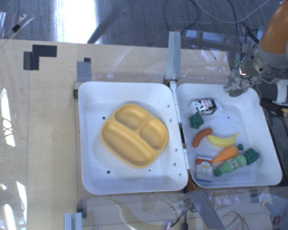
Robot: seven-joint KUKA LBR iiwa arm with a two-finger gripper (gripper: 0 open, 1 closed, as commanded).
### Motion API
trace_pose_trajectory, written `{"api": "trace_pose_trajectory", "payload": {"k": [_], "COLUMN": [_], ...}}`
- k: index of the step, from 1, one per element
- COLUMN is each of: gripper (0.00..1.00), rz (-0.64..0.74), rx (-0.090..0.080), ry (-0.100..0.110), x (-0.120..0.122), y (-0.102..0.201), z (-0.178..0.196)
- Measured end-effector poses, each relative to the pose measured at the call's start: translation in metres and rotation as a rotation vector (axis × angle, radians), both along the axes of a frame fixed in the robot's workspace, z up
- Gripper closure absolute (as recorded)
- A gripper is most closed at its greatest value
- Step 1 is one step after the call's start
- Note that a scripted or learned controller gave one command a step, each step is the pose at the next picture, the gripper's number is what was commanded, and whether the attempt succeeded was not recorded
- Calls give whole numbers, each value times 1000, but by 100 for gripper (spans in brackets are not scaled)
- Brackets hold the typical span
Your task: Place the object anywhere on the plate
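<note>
The grey arm with its orange band (278, 23) enters from the upper right, wrist angled down and leftward. Its small metal two-finger gripper (236, 86) hangs low with nothing visible between its fingers.

Fixed overhead camera, slanted down, both white bins (86, 143) framed

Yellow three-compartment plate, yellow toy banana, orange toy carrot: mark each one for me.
Yellow three-compartment plate (134, 135): camera view, on the ridge between its compartments.
Yellow toy banana (222, 140): camera view, middle of its curved body.
Orange toy carrot (224, 154): camera view, middle of its orange body.
</note>
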State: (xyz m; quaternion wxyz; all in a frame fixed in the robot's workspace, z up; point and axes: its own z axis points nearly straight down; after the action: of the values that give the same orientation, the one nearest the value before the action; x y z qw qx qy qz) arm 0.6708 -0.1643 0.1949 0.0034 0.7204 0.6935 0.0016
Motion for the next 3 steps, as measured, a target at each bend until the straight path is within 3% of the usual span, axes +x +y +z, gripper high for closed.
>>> {"api": "trace_pose_trajectory", "payload": {"k": [1,2,3], "gripper": [100,100,100], "rz": [89,72,180], "rx": [1,2,3], "ry": [2,2,6], "x": [-20,-54,-80], "y": [47,62,132], "z": [-27,-24,-10]}}
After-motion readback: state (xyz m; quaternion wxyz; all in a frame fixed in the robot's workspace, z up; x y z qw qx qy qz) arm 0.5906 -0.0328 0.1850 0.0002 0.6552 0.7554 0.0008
